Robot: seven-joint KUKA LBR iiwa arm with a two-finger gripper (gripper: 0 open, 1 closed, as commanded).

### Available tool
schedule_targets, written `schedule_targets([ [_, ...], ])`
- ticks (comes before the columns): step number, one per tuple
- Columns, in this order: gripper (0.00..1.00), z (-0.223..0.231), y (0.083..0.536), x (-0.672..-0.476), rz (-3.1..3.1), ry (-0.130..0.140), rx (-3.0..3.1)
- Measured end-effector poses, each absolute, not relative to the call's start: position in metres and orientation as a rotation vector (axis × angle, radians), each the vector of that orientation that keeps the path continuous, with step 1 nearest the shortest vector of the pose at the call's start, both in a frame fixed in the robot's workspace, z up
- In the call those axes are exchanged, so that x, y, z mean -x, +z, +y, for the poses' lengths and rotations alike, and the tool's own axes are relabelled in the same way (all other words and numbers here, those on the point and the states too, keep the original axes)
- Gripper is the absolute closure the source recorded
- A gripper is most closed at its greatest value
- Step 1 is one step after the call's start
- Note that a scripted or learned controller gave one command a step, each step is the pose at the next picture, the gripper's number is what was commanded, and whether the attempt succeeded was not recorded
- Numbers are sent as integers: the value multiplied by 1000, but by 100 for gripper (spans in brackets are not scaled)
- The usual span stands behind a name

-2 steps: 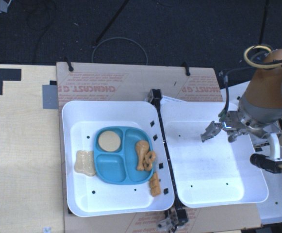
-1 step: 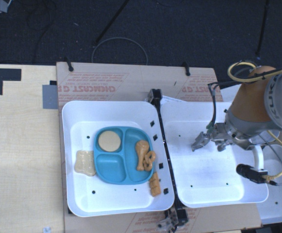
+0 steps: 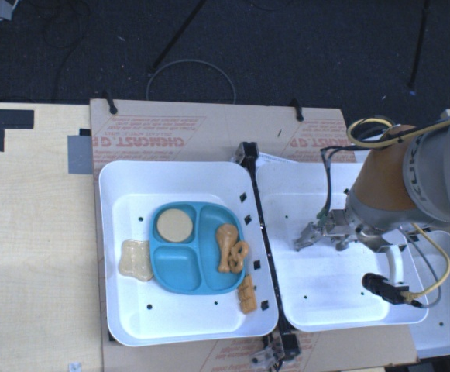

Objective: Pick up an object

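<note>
My gripper (image 3: 306, 239) hangs low over the right bin (image 3: 341, 304), near its left-middle floor, pointing left toward the divider. Nothing shows between its tips. The objects lie in the left bin (image 3: 124, 316). A blue divided tray (image 3: 180, 273) holds a round tan disc (image 3: 174, 225) and a tan pretzel-like twist (image 3: 231, 248). A pale beige piece (image 3: 135, 260) lies against the tray's left side. A small orange-brown piece (image 3: 246, 294) rests by the tray's lower right corner.
The black divider (image 3: 257, 231) between the two bins runs just left of the gripper. The arm's orange wrist band (image 3: 383, 180) and yellow cables (image 3: 434, 273) hang over the right bin's right half, with a black fitting (image 3: 386, 287) low there.
</note>
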State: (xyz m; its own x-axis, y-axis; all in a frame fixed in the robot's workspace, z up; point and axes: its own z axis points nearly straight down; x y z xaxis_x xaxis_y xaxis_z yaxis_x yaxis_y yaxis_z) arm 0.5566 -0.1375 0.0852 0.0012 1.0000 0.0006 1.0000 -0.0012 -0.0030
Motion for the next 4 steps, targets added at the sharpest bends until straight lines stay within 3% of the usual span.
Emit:
schedule_targets([
  [1,100,-139,98,-557,-2214,2,2226],
  [4,100,-128,256,-558,-2224,-2,2222],
])
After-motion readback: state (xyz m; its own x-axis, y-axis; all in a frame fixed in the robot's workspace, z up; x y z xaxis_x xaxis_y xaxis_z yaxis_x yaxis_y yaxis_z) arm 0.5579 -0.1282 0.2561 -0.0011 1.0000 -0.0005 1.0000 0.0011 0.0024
